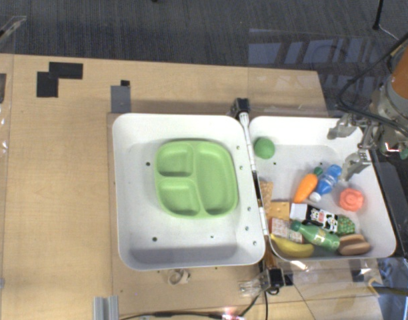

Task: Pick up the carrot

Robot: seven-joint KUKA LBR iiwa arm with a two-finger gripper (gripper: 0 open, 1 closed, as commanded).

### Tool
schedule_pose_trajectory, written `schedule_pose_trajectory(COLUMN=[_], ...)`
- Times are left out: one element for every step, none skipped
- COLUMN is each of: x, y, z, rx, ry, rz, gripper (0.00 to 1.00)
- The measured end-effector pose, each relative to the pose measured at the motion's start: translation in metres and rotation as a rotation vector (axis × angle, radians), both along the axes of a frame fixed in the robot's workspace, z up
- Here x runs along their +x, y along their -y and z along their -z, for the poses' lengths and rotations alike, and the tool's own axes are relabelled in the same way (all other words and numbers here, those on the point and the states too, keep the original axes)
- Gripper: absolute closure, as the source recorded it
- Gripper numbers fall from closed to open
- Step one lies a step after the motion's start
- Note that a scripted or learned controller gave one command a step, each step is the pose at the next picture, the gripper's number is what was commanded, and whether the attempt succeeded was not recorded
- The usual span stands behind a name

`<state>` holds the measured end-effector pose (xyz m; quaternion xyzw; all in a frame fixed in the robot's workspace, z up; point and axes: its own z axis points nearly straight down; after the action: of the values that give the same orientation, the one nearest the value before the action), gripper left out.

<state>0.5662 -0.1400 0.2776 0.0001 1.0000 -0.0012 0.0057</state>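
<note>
Two shallow white bins are set side by side on a pale wooden bench (57, 199), with dark carpet beyond its far edge. A green divided plate (194, 179) is held in the left bin (134, 245). A jumble of toy food is held in the right bin (384, 242), and the carrot (305, 187) is found there, lying at a slant near the middle, orange with a green top, just beside a small blue bottle (328, 179) and near a pink round piece (351, 199). A green ball (263, 147) is seen farther back, and a banana (292, 247) and a green bottle (317, 237) at the near edge. The gripper (354, 162) is poised over the bin's right part, near the carrot but apart from it; whether it is spread or closed cannot be told. Nothing is seen to be carried. The task is judged not yet begun in earnest: approach, grasp and lift are all left to be done.
</note>
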Motion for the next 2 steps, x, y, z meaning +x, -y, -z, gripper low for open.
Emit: schedule_pose_trajectory(x=[-0.002,-0.018], y=[0.017,0.016], z=[0.161,0.165], rx=[-0.007,-0.022], ry=[0.014,0.058], rz=[-0.207,-0.098], gripper=[0.00,0.00])
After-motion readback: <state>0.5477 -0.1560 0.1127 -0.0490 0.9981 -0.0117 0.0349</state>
